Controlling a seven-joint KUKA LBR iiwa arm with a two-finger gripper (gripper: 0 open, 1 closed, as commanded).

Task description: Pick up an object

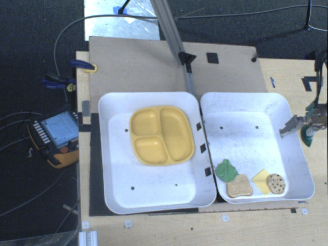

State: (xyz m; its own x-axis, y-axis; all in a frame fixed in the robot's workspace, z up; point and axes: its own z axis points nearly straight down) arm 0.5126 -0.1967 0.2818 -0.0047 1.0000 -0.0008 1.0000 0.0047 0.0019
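Along the near edge of the right bin (246,111) lie a green lettuce leaf (226,170), a slice of toast (239,187), a yellow cheese wedge (261,181) and a round cookie (276,183). My gripper (300,129) hangs over that bin's right rim, well above and to the right of the food, and the frame's edge partly cuts it off. Nothing is visibly held in it.
A yellow three-compartment plate (161,136) rests in the upper middle of the left bin (154,188). A grey pole (171,29) slants down to the gap between the bins. Clamps, cables and a handheld device (56,135) lie left of the bench.
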